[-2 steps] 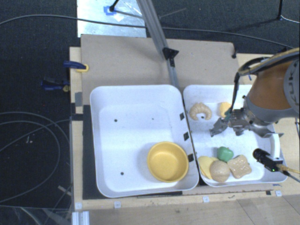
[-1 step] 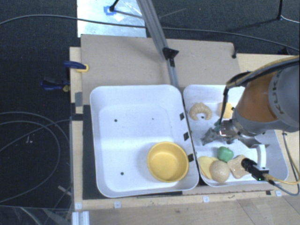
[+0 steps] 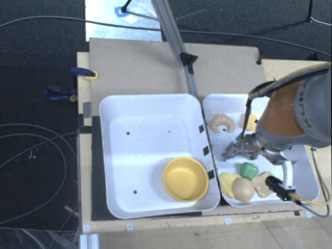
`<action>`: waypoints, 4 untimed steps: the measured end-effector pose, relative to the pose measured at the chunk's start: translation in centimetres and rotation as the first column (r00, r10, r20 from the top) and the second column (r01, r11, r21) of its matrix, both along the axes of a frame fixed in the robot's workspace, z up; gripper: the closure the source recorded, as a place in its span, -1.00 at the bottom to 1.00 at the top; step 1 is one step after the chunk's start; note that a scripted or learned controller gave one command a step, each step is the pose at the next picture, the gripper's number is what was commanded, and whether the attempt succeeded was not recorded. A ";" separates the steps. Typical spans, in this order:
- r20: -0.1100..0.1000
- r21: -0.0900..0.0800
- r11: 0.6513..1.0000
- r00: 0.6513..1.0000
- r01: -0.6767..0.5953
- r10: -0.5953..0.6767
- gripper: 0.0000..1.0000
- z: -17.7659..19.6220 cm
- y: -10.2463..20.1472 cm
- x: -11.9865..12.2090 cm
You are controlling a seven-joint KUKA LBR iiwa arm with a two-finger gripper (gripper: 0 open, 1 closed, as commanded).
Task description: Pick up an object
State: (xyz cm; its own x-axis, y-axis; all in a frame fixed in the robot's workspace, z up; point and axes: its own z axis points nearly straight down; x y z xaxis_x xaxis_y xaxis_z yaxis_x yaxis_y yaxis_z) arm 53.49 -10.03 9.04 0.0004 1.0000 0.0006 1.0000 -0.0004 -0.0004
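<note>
My gripper (image 3: 232, 151) hangs low over the right bin (image 3: 229, 104), near its left wall. A tan croissant-shaped piece (image 3: 222, 122) lies just above it in the view, and a small yellow piece (image 3: 251, 122) sits partly behind the arm. A green object (image 3: 249, 169) lies just right of and below the gripper. Along the bin's front edge are a pale yellow piece (image 3: 226, 180), a beige round object (image 3: 243, 189) and a tan piece (image 3: 263, 184). I see nothing held by the gripper.
The left bin (image 3: 145, 134) holds a yellow bowl (image 3: 185, 178) near its front right corner. A grey pole (image 3: 174, 32) slants down to the gap between the bins. The arm's bulk (image 3: 290, 113) covers the right bin's right side.
</note>
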 end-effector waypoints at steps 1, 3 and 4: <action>0.004 0.000 1.000 1.000 0.000 0.000 1.00 1.1 0.0 0.1; 0.008 -0.002 1.000 1.000 -0.005 0.005 1.00 12.5 -0.5 0.6; 0.004 -0.001 1.000 1.000 -0.005 0.005 1.00 14.3 -0.5 0.8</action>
State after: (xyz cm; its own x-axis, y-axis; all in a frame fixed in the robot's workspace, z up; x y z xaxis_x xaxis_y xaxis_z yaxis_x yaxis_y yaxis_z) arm 54.25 -10.51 23.37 -0.0051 1.0000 -0.0003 1.0000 0.0051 0.0031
